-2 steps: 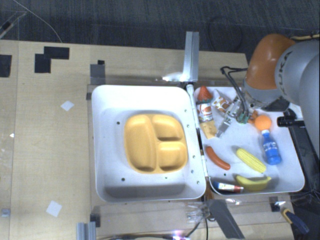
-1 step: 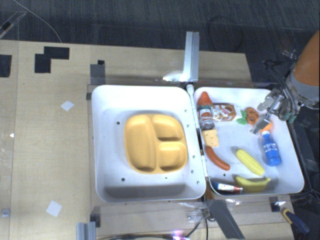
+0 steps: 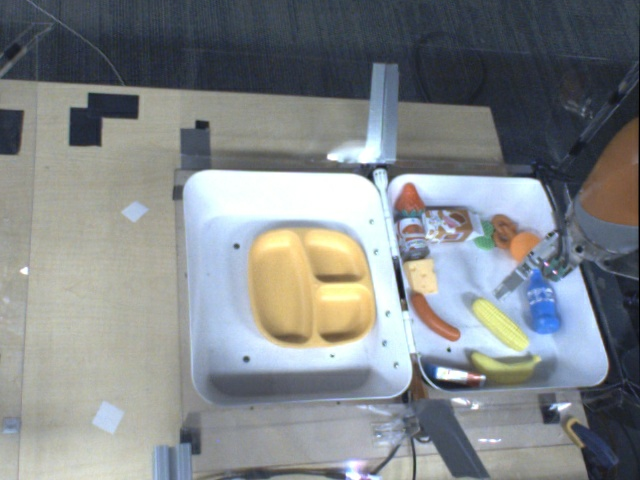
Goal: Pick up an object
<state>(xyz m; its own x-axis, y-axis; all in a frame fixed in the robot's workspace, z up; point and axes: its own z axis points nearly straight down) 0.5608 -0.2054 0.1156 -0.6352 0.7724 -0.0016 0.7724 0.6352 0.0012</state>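
The right bin [image 3: 585, 353] holds several small items. My gripper [image 3: 525, 271] hangs low over its right side, reaching in from the right just above a blue bottle [image 3: 543, 309]. A yellow corn cob [image 3: 500, 325] lies just left of the bottle, and a banana [image 3: 505, 367] rests at the front wall. An orange toy [image 3: 520, 240] sits just behind the gripper. I see nothing held in the gripper.
Also in the right bin are a red sausage [image 3: 436, 317], a cheese slice [image 3: 423, 276], a small can [image 3: 412, 236], a brown snack packet [image 3: 449, 224], a red-orange vegetable [image 3: 408, 199] and a marker [image 3: 452, 375]. The left bin [image 3: 215, 298] holds a yellow divided tray [image 3: 308, 285].
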